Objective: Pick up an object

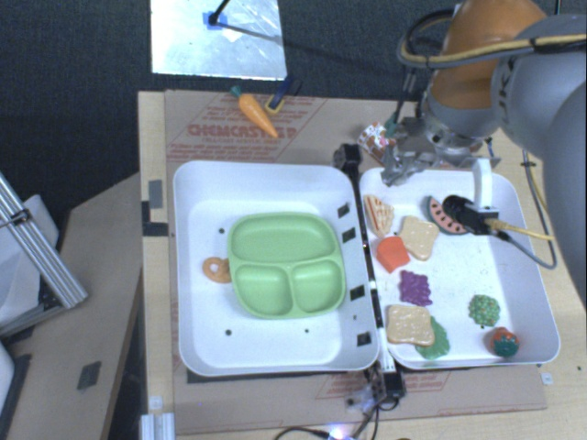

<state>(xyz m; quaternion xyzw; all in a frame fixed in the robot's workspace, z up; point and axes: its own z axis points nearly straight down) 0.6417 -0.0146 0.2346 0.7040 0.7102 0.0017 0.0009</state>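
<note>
Gripper [401,170] over right bin's [532,273] far-left rim, beside pizza slice [378,214]

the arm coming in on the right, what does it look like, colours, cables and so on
The arm is a thick, rounded grey body with a bulbous orange band above the wrist. Dark cables loop over the orange section and run down toward the wrist. Below it sits a metallic grey gripper assembly. A white bracket with a black unit hangs beside it, trailing a yellowish cable.
</note>
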